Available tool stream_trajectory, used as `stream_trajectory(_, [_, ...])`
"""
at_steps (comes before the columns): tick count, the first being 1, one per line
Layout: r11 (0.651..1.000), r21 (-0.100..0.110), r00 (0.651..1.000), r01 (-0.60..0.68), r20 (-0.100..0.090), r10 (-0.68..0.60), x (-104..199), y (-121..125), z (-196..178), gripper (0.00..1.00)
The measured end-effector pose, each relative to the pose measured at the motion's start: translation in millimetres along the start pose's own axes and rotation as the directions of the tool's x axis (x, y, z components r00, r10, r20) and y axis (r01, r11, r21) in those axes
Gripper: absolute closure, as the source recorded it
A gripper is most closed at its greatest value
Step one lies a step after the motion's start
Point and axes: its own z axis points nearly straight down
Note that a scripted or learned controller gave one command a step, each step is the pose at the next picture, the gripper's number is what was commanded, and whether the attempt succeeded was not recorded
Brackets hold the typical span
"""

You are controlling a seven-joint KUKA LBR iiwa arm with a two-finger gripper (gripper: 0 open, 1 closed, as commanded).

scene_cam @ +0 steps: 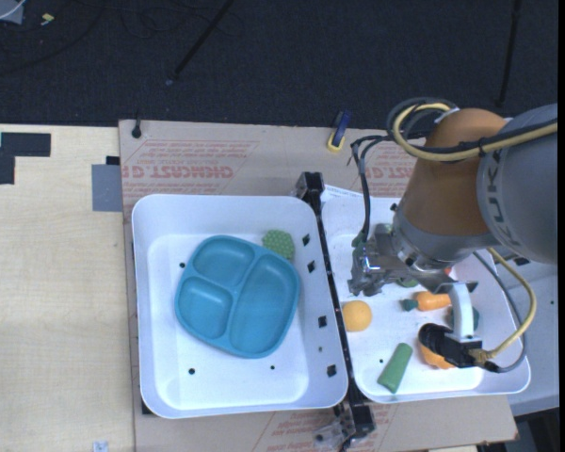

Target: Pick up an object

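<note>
My gripper [365, 279] hangs over the left part of the right bin [508, 384], under the grey and orange arm. Just below it in the view lies an orange ball [356, 315], a small gap away from the gripper. A small orange carrot-like piece [432, 300] lies to the gripper's right. A green block [395, 367] rests tilted near the bin's front edge. Nothing shows between the fingers.
The left bin [155, 365] holds a blue divided plate [237, 295] and a green bumpy ball [280, 243] at the plate's far right corner. The black divider [322, 290] between the two bins runs close to the gripper's left. Cardboard lies under the bins.
</note>
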Motion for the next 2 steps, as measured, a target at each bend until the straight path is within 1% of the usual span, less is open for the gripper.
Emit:
stream_trajectory(1, [1.0,-0.002,1.0,0.003,0.0,-0.003,3.1,3.9,-2.9,1.0])
stream_trajectory(2, [1.0,-0.004,1.0,0.004,-0.001,-0.004,6.4,-3.8,-18.3,1.0])
